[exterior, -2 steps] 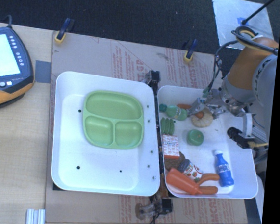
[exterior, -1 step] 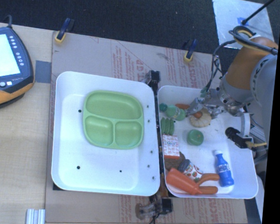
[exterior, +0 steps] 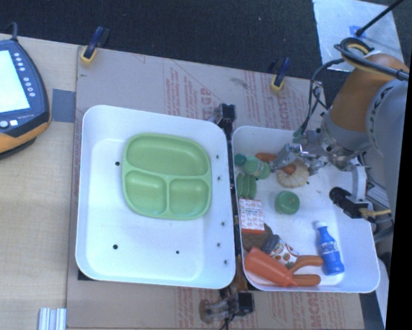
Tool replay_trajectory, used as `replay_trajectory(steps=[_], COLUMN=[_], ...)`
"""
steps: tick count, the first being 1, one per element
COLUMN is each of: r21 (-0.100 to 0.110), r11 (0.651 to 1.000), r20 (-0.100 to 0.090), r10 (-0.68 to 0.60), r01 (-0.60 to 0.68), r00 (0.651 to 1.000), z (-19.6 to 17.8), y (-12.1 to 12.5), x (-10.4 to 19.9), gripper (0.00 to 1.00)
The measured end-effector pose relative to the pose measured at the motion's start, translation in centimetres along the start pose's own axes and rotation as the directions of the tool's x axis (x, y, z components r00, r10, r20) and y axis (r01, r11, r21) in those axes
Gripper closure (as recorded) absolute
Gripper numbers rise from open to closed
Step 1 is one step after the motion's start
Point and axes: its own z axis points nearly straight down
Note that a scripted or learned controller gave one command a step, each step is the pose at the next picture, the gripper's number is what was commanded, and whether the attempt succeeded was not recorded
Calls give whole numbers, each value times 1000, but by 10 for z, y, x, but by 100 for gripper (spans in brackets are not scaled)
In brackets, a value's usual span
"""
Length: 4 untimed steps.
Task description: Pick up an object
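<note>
- Right bin (exterior: 363,250) holds the clutter; left bin (exterior: 95,186) has a green tray (exterior: 167,176) w/ three sections.
- Gripper (exterior: 293,159) sits low over the far part of the right bin, at the tan shell-like piece (exterior: 292,177), prob. the target. An orange bit (exterior: 265,157) lies just beside it on the left.
- Shell piece: looks small, light, hard plastic w/ a rounded top. Judged slippery on the dome; better to pinch across its narrow width, low on the sides.
- Green disc (exterior: 286,202) is just nearer the camera than the shell, apart from it. Flat and low, so hard to get fingers under.
- Green pods (exterior: 247,182) by the bin's left wall: crowded against the wall, little room for a finger there.
- Blue bottle (exterior: 329,249) lies on its side near the right rim; stiff, round, may roll. Grip across the body mid-length.
- Carrot (exterior: 268,269) at the near edge, long & tapered; take at the thick end. Box (exterior: 250,216) by the left wall: light card, flat faces, easy.
- Pincer state: can't tell. Metal parts blur together at the tip; opening not readable, and nothing is clearly seen held.
</note>
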Motion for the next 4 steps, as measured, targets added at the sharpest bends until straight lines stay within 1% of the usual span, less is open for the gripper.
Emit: replay_trajectory(steps=[1,2,3,4], r21=[-7,-8,-6,-11], r11=[1000,1000,1000,1000], r20=[4,3,5,2], r10=[1,0,-4,0], r01=[-1,0,4,0], r00=[1000,1000,1000,1000], z=[1,2,-9,-100], y=[-54,-85,-85,-39], x=[23,15,14,89], gripper=[0,0,100,100])
